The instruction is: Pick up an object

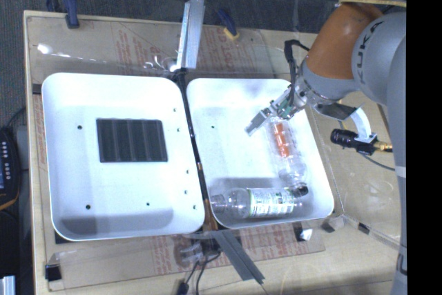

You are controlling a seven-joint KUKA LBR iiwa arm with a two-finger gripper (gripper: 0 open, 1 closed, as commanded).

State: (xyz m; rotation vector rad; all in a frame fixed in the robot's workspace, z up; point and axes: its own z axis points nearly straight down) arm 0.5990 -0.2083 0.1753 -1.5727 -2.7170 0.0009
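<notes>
My gripper (269, 115) hangs over the upper right part of the right bin (221, 148). Just below it lies a clear plastic bottle with an orange label (284, 147), its upper end right at the gripper and its cap end pointing toward the bin's front. A second clear bottle with a pale label (259, 202) lies crosswise along the front wall of the same bin, touching the first bottle's lower end. Whether the gripper touches the orange-label bottle is not visible.
A dark ribbed rectangular block (131, 140) rests flat in the middle of the left bin (69, 204). A metal bar (191, 31) stands at the back between the bins. Blue clamps (70, 9) hold the bench's rear edge.
</notes>
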